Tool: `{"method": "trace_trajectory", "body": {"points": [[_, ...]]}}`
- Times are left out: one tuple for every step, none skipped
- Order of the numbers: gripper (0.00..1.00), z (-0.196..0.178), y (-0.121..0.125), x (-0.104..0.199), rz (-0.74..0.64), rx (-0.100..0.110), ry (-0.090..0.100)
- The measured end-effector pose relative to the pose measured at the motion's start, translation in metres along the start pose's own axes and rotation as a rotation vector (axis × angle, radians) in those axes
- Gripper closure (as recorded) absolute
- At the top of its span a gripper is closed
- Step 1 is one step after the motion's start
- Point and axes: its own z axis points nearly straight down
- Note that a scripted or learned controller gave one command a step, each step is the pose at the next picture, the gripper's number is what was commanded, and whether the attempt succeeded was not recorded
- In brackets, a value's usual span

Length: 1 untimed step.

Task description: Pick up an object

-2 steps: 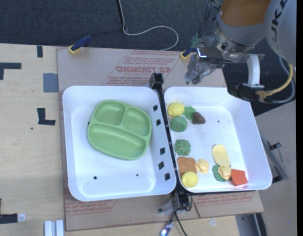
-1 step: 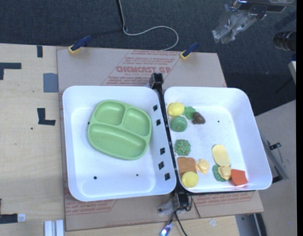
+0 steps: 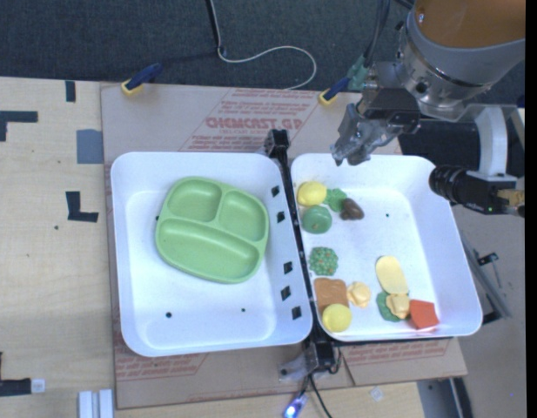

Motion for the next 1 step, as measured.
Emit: {"method": "trace_trajectory", "body": {"points": [[1.00,0.0454,-0.0216,0.0417,0.002,-0.001,-0.002]]}}
